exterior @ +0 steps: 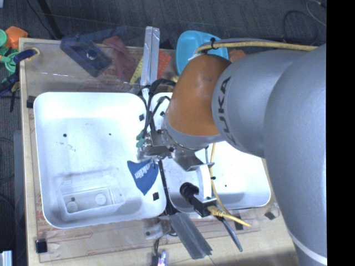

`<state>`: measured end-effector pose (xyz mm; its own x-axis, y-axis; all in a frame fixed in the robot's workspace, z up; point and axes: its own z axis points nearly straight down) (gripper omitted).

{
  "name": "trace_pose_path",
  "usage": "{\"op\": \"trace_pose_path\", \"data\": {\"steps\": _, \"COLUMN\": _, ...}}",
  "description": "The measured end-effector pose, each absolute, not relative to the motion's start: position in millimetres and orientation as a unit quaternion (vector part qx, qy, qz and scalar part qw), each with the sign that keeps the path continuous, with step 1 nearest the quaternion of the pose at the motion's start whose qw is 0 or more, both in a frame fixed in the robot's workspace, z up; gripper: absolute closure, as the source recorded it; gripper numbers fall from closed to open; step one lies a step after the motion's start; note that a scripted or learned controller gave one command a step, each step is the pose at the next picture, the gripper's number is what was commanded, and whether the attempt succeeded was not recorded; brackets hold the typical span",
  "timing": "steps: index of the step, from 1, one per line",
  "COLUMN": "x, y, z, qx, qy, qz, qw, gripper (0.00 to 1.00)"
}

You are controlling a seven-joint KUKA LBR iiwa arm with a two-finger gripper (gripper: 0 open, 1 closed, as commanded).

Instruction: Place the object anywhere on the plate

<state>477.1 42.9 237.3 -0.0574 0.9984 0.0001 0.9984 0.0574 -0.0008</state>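
Blue flat piece [143, 175] with white lettering sits at the middle of the frame, over the rim where the two white bins meet. It is tilted, with one corner pointing down toward the lower edge. Its upper edge lies right under the gripper [148, 150], which reaches in from the right on the grey arm below the orange band. The metal parts there are crowded and partly in shadow, so I cannot tell whether the gripper is open, closed, or clamped on the blue piece.

A clear rectangular tray [89, 199] with two round marks lies in the lower left corner of the left bin [83, 126], well apart from the blue piece. The arm covers much of the right bin [247, 190], whose bare floor shows at the lower right.

Beyond the bins, along the top of the bench, are a light blue bowl [191, 46], an upright metal bar [151, 49] and a dark grey-blue block [86, 54]. Green and orange toys [8, 51] sit at the far left edge.
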Motion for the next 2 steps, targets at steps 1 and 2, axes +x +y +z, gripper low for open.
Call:
{"op": "trace_pose_path", "data": {"steps": 1, "x": 475.3, "y": 97.8, "z": 223.0, "qx": -0.681, "qy": -0.733, "qz": 0.0029, "qw": 0.003, "gripper": 1.00}}
{"op": "trace_pose_path", "data": {"steps": 2, "x": 474.4, "y": 114.2, "z": 194.8, "qx": -0.806, "qy": -0.592, "qz": 0.0046, "qw": 0.003, "gripper": 1.00}}
